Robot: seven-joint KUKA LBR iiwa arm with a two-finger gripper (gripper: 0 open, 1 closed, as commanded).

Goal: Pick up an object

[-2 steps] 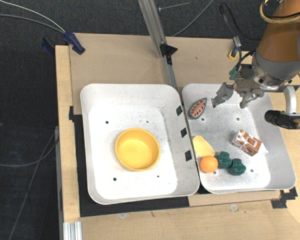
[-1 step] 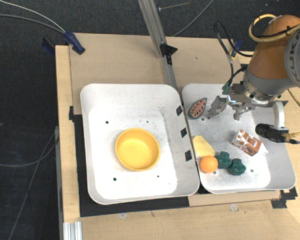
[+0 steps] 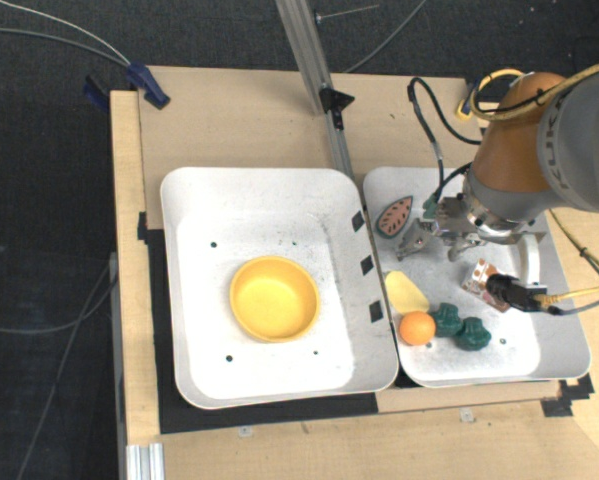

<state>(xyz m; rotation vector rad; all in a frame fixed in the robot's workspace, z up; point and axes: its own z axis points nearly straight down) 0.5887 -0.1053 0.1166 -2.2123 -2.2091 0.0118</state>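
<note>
In the camera view, you see the arm (image 3: 539,138) reaching in over the right bin (image 3: 569,353), its hand (image 3: 434,230) low near the far left part of that bin. You cannot tell whether the hand is open or closed; nothing shows as gripped.

Just beyond the hand, to its left as you look, lies a pink-and-grey leaf-shaped piece (image 3: 394,215), close to it and possibly touching; you cannot be sure. Nearer the front rim from the hand lie a pale yellow piece (image 3: 406,290), an orange ball (image 3: 416,328) and a green toy (image 3: 461,328), all apart from the hand. A small white-and-red item (image 3: 479,273) sits to the hand's other side, under the wrist. Well apart, in the left bin (image 3: 184,298), rests a yellow bowl (image 3: 273,297).

The step in hand looks like the approach. The leaf-shaped piece seems the likeliest target. The next move likely calls for centring over it, descending, then closing and lifting.
</note>
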